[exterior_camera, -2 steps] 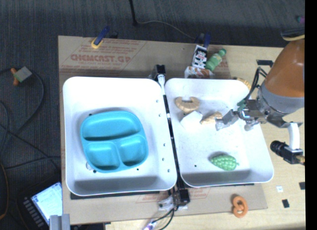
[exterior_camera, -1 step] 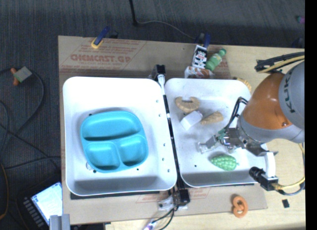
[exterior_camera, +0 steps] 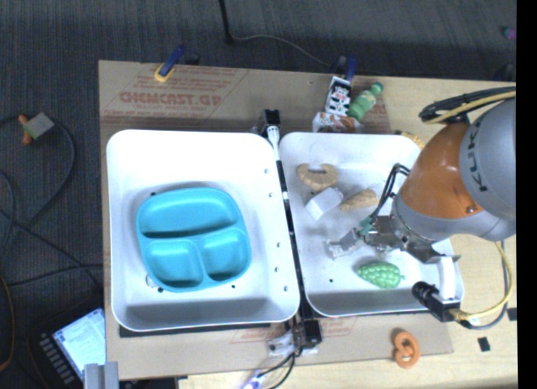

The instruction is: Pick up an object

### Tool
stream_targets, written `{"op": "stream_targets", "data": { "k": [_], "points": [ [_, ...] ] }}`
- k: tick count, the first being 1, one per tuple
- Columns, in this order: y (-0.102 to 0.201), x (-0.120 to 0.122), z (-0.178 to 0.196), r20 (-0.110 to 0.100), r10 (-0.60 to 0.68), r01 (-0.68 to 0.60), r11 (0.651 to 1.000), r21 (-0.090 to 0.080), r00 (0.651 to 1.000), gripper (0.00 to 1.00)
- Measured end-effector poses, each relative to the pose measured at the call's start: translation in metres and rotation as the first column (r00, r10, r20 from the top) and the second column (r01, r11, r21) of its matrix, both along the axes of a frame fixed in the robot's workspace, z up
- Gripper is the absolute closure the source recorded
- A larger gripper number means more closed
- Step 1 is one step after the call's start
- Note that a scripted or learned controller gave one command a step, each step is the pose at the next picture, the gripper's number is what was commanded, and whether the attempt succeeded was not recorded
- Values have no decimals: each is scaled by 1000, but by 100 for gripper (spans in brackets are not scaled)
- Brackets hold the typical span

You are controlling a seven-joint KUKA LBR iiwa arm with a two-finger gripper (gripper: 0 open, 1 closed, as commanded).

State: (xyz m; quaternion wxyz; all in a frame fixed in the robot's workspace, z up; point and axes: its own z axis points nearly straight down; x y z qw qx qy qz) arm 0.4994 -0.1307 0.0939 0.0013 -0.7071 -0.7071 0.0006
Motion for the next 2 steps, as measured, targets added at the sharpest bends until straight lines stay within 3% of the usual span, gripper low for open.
{"op": "stream_targets", "data": {
  "k": [1,2],
  "points": [
    [36,6,21,2,1,-1,1000,-1,1000,0],
    [36,-1,-1,1,0,0,1000,-1,1000,0]
  ]
}}
